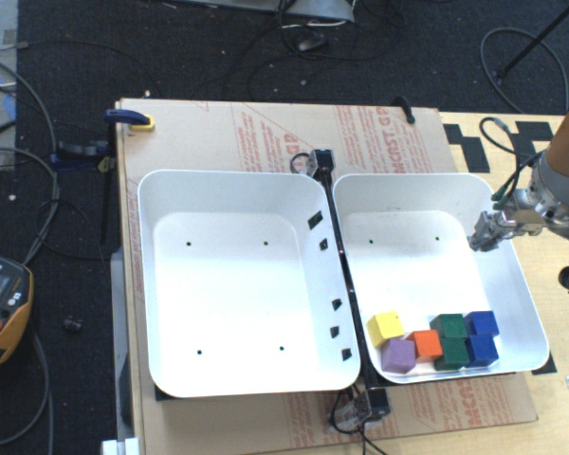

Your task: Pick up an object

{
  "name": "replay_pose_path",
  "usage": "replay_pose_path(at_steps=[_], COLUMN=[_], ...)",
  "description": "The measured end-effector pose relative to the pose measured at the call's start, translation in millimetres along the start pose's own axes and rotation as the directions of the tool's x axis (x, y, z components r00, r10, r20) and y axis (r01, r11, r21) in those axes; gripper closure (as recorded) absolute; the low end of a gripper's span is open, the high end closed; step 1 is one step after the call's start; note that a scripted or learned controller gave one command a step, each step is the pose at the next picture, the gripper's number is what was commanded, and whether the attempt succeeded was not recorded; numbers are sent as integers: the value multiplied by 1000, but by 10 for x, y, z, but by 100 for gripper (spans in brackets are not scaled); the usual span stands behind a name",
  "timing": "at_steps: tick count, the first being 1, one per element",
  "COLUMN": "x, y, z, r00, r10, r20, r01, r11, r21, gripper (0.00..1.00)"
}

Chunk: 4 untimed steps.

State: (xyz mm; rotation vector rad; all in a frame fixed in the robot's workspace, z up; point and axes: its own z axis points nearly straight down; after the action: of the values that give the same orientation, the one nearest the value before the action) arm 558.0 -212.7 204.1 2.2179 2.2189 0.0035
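Over the right bin's (512, 282) far right edge hangs the gripper (481, 238), jaw state impossible to tell; blocks (436, 341) cluster near.

Position: fixed above the surface (266, 140), looking down at a slant.
Facing: both white bins (161, 282), near edge at the bottom.
Range: moderate; whole surface and surrounding floor (66, 55) visible.

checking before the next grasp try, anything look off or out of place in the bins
Nothing stands out. The blocks, yellow, purple, orange, green and blue, sit bunched in the right bin's near corner, none spilled outside.
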Motion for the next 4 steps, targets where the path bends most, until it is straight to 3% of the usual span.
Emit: replay_pose_path(at_steps=[1,2,4], x=[-2,567,1630], y=[10,50,13], z=[-521,-393,-496], r00=[1000,1000,1000], r10=[0,-4,-4], r20=[0,-3,-3], r01=[0,4,4], r11=[1000,1000,1000], r21=[1,5,5], gripper=[100,100,100])
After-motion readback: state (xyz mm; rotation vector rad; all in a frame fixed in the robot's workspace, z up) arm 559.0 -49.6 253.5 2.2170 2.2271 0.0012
